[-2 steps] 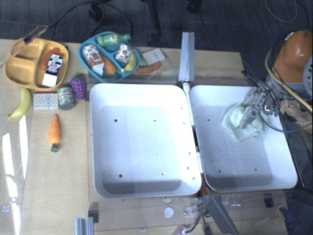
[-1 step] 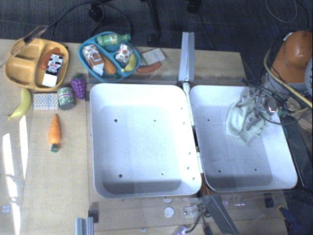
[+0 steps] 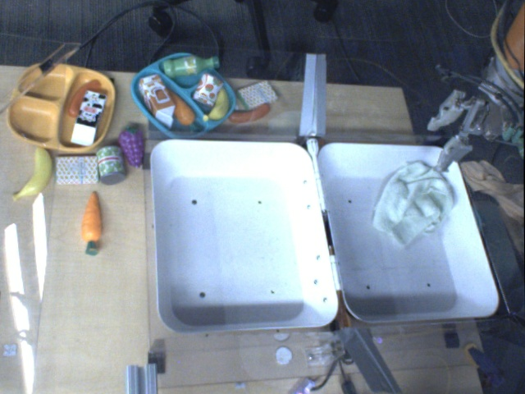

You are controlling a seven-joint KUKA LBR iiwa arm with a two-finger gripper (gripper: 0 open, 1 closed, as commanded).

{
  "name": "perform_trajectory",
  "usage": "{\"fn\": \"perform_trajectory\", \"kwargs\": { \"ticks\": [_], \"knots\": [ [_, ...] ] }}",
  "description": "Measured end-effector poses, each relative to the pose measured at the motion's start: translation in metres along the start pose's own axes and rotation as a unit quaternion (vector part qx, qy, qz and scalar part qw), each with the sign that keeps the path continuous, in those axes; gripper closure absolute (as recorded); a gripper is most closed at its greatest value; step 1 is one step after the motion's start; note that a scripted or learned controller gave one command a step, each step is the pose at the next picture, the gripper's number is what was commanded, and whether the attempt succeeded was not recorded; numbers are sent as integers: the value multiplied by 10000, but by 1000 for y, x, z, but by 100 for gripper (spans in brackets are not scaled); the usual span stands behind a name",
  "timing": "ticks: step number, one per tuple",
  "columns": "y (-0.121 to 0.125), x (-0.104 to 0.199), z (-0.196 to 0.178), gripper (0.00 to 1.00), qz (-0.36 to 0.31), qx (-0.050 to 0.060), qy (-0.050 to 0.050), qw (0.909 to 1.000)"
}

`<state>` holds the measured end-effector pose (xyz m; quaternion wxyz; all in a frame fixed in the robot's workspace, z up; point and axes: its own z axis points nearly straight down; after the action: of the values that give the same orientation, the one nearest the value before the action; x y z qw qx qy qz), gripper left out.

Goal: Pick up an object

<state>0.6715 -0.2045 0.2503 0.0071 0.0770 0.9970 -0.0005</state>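
A crumpled pale green-white cloth (image 3: 414,203) lies in the right bin (image 3: 459,302), in its upper right part. My gripper (image 3: 437,146) hangs over that bin's far right edge, just above and to the right of the cloth. It stands open, its two fingers spread apart. The lower fingertip (image 3: 447,158) meets the cloth's raised upper right corner, and nothing lies between the fingers.
The left bin (image 3: 234,236) sits beside the right one, with a metal post (image 3: 312,97) behind the seam. Toy food lies at the left of the bench: a yellow tray (image 3: 37,109), a blue tray (image 3: 156,113), a carrot (image 3: 92,220), a banana (image 3: 34,175), grapes (image 3: 131,144).
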Motion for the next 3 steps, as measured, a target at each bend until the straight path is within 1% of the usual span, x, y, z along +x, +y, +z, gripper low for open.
{"fn": "perform_trajectory", "kwargs": {
  "ticks": [1, 2, 3],
  "knots": [
    [2, -2, -12, 100, -9, -6, -42, 10000],
    [-8, 44, -15, 100, 1122, 5, 32, 9937],
    [-8, 44, -15, 0, 1123, 4, 31, 9937]
  ]
}}
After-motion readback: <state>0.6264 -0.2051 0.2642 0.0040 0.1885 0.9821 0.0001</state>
